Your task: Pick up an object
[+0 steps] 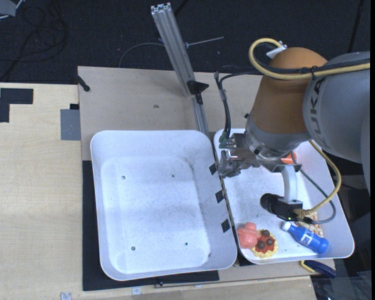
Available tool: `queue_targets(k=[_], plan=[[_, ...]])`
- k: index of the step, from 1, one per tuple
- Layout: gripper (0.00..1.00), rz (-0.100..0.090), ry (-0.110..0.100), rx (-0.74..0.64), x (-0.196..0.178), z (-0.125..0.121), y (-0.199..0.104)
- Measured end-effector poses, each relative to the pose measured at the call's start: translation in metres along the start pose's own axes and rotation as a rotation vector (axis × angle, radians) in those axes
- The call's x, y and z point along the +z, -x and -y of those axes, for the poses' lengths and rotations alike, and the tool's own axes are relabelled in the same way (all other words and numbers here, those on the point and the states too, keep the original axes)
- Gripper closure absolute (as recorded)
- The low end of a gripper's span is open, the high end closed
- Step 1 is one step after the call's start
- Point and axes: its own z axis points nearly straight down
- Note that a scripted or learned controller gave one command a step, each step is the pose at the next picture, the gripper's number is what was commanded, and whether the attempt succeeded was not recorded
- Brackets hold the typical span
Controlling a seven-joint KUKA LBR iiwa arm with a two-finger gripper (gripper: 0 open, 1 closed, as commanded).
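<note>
the gripper (227,163) sits over the far corner of the bin (253,195), close against the rim it shares with the other bin (150,205). we cannot tell whether it is released or clenched, since the wrist hides it, and we see nothing held in it.

everything worth picking lies well apart from the gripper, at the near end of the same bin. a pink toy (247,234) lies nearest, almost straight along the shared rim from the gripper. a yellow piece with a dark top (265,245) touches the toy on the side away from the gripper. a blue bottle (307,237) lies on its side further out, toward the arm.

we judge the pick has not begun, so the step in hand is choosing a target and getting above it. the bottle looks the cleaner choice because it has free floor around most of it. we would close across its body, not along it, as it may roll. the toy and the yellow piece touch, so a descent between them could shove both. whichever we take, we should centre first, keep off the rim, and come straight down.
</note>
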Motion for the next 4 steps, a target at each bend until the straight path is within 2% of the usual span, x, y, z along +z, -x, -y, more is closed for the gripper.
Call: queue_targets(k=[1, 2, 3, 4], plan=[[1.00, 0.000, 0.000, 0.000, 0.012, 0.024, -0.046], [1.00, 0.001, 0.000, 0.003, 0.006, 0.023, -0.062], [1.00, 0.001, 0.000, 0.004, 0.002, 0.035, -0.067], [0.00, 0.001, 0.000, 0.005, 0.002, 0.035, -0.066]])
